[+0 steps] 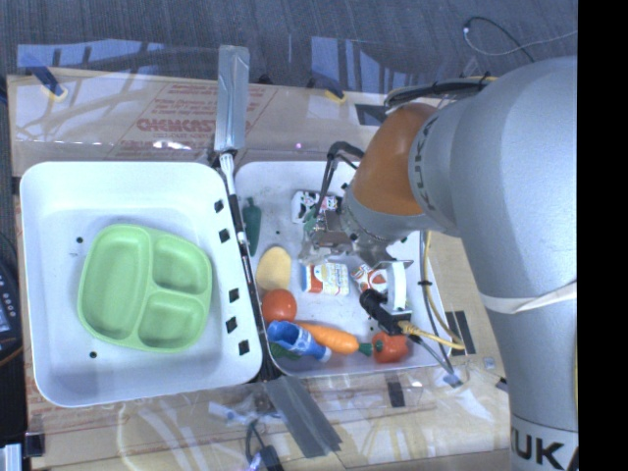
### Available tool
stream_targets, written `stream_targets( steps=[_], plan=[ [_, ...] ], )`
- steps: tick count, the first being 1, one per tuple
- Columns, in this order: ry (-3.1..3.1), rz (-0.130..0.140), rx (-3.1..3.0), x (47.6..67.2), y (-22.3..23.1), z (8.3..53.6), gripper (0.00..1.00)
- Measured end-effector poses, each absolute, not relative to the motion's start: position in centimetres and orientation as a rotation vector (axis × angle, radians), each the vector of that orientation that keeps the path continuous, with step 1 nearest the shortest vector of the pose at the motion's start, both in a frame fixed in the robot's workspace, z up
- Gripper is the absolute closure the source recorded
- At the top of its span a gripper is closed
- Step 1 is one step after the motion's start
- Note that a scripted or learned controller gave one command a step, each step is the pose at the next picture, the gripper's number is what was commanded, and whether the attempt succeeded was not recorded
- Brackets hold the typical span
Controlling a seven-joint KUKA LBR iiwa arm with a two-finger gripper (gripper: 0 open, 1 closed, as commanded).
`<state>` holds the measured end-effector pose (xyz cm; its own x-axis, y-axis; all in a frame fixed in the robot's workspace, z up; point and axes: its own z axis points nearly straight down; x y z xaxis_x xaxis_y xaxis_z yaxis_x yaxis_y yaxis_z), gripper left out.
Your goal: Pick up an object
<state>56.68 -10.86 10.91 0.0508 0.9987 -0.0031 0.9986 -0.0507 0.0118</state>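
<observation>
Camera view: carrot (332, 339) lies lengthwise left-right below the end effector (329, 251), whose grip I cannot tell.

You see a small white packet (325, 279) with red print lying flat just below the pincer (332, 235), among toy foods.

Right bin (285, 180) half behind arm (491, 184)
</observation>
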Motion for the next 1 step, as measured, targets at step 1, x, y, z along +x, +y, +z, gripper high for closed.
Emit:
stream_targets(
  steps=[1],
  plan=[
    [2.337, 0.000, 2.097, 59.51, -16.37, 20.59, 1.00]
  ],
)
